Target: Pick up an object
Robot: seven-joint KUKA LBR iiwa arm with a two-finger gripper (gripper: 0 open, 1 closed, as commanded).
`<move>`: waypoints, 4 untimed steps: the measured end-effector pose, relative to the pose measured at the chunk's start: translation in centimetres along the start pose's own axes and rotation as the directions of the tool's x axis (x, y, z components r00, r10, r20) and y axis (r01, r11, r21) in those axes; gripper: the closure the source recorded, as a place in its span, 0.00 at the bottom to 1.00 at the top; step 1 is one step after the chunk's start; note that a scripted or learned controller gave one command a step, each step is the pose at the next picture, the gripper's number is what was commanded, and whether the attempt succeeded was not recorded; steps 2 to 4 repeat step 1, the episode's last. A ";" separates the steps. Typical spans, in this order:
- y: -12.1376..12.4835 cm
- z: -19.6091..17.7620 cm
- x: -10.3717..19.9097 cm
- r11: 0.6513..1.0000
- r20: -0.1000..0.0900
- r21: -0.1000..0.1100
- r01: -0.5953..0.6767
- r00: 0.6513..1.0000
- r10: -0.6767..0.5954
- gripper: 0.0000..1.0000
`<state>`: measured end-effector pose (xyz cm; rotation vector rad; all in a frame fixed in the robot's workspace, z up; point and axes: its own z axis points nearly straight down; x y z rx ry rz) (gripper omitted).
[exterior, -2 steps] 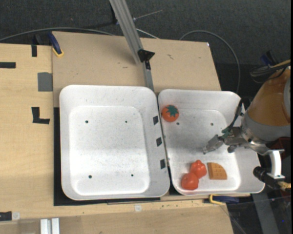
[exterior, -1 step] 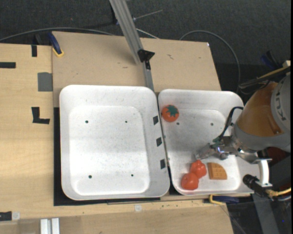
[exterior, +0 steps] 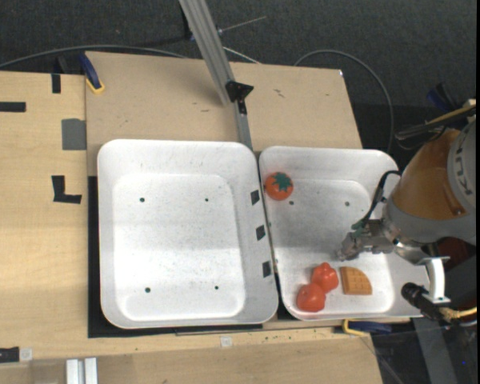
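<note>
On the worktop (exterior: 184, 102), two shallow white bins sit side by side, their inner rims touching along the centre line. Left bin (exterior: 112, 214): speckled floor, four small dark dots near the corners of its inner panel. Right bin (exterior: 328, 160): holds three items and the arm's working end.

Item one, a small red tomato with a green top (exterior: 279, 186), lies at roughly 10 o'clock in the right bin, close to the shared rim and well apart from the others. Item two, a red pepper-like piece (exterior: 317, 286) made of two rounded lobes, lies at about 6 o'clock near the bin's lower wall. Item three, a tan cracker-like square (exterior: 355, 281), sits just beside the red piece on its 3 o'clock side, near or touching it; contact cannot be confirmed.

The arm (exterior: 436, 190) enters from 3 o'clock, its orange band over the bin's right rim. The gripper (exterior: 360, 242) is low over the bin floor at about 4 o'clock in the bin, just at 12 o'clock of the tan square. Whether the jaws stand open or closed cannot be told, and nothing is seen between them.

A grey metal pole (exterior: 212, 42) slants down from 12 o'clock to the junction of the two bins.
</note>
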<state>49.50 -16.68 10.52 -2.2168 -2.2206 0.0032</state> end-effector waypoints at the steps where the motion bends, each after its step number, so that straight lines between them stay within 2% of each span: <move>1: -0.4 -6.1 -0.1 1.000 0.003 -0.008 0.000 1.000 0.001 1.00; 4: -0.4 -6.1 -0.1 1.000 0.003 -0.008 0.000 1.000 0.001 1.00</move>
